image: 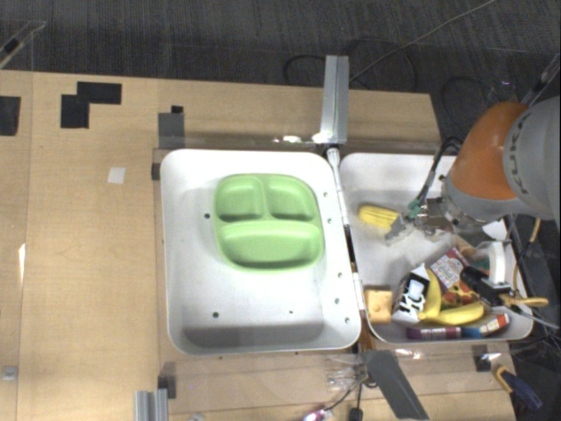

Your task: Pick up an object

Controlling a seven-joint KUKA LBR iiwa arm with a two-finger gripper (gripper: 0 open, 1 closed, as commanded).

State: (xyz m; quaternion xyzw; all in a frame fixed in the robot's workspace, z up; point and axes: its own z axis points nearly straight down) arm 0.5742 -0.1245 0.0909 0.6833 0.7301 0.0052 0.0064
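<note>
You see the grey two-finger gripper (pixel 406 224) low in the right white bin (pixel 386 172), just beside the small yellow corn-like toy (pixel 378 217); it seems not yet grasped; I cannot tell its opening; next it must close on the toy.

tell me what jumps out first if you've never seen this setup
The green divided plate lies alone in the middle of the left bin. In the right bin, the gripper sits beside a yellow corn cob, while a banana and other small items crowd the near corner.
</note>
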